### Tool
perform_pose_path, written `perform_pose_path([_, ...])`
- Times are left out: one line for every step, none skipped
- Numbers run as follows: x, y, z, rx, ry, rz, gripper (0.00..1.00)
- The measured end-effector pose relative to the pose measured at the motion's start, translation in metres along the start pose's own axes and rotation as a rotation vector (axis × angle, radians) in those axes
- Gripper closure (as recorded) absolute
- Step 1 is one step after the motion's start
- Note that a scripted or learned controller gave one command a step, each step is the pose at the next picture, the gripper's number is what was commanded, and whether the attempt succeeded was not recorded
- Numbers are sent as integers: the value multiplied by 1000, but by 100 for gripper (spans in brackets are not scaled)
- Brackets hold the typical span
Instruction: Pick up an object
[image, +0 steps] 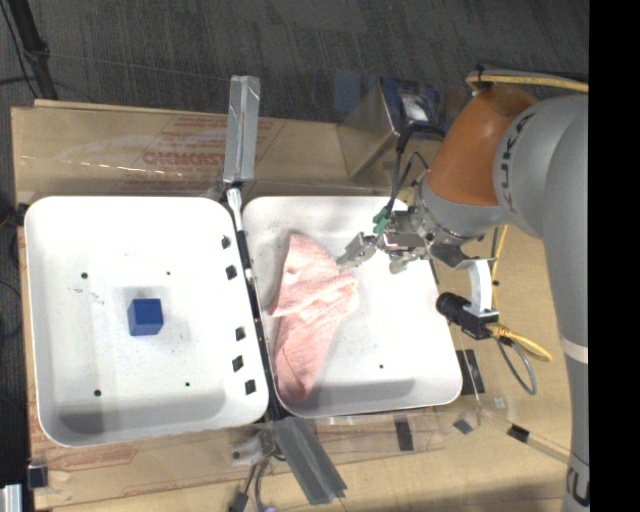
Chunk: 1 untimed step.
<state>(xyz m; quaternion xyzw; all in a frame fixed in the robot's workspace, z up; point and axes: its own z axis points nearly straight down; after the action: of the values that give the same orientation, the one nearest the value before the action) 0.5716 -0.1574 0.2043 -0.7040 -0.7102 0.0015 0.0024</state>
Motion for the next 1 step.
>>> perform_pose_path([15,29,111,-7,-2,-144,0])
